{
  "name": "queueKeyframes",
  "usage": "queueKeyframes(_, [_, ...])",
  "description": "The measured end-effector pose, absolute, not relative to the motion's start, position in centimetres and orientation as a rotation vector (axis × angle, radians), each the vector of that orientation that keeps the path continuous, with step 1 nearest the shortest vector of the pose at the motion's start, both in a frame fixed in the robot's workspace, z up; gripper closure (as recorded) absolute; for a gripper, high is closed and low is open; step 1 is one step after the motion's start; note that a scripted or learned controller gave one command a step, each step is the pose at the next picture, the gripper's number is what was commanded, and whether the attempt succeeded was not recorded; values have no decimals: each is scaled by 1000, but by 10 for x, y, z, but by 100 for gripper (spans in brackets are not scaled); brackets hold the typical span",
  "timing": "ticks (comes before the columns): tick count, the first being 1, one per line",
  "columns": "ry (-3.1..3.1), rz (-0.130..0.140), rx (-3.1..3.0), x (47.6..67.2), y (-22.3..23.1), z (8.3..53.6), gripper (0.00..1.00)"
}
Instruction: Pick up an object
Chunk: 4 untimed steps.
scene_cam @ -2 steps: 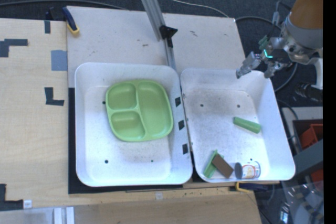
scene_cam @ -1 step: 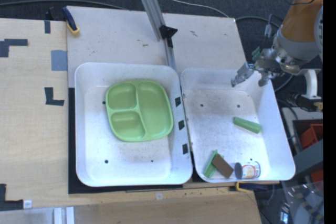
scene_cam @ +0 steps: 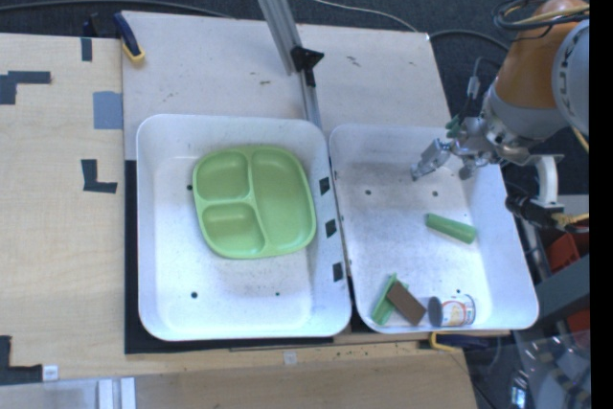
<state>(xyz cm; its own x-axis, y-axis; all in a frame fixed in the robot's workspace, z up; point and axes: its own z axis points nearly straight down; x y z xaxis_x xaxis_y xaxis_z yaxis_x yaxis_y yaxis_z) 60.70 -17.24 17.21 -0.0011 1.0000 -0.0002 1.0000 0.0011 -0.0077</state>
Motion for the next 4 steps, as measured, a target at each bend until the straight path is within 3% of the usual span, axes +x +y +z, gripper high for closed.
queueKeyframes(1, [-2220, 8, -2217, 605, -175, 127, 0])
queueKeyframes(2, [-2224, 3, -2217, 606, -175, 140, 100])
queueKeyframes(4, [-2227, -4, -2224, 610, -186, 246, 100])
